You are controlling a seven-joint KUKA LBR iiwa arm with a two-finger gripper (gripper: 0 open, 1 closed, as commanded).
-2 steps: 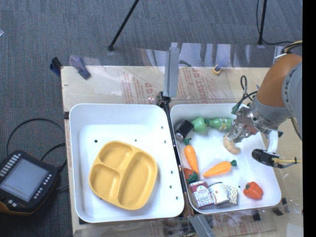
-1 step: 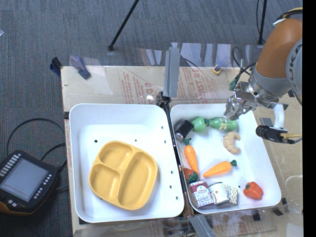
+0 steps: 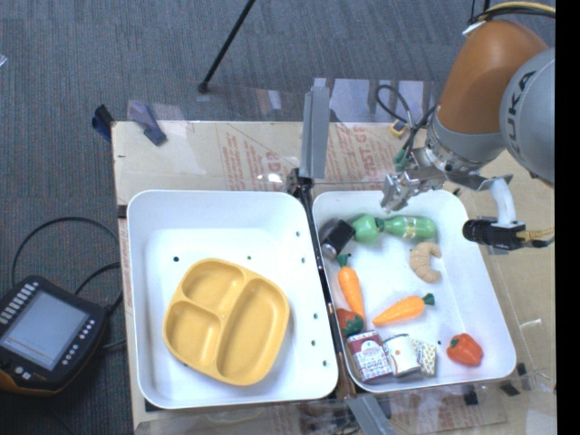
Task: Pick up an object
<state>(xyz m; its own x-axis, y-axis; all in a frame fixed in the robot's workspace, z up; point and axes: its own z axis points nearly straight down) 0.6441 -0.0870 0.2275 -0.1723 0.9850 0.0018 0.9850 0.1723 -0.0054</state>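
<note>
Both bins (image 3: 145, 243) are seen as smooth white plastic with a faint sheen. In the left one, a matt yellow plastic tray (image 3: 227, 320) is shown. The toy foods in the right bin, such as the carrots (image 3: 351, 290) and the green bottle (image 3: 394, 227), look like smooth plastic. The arm's (image 3: 485, 80) orange shell at upper right is glossy. The floor (image 3: 136, 43) is covered in rough grey carpet, and the bench top (image 3: 227, 152) appears as dull cardboard-like board.

A yellow divided tray (image 3: 227, 320) lies in the left bin (image 3: 145, 243); a teach pendant (image 3: 45, 329) sits on the floor left of that bin.
</note>
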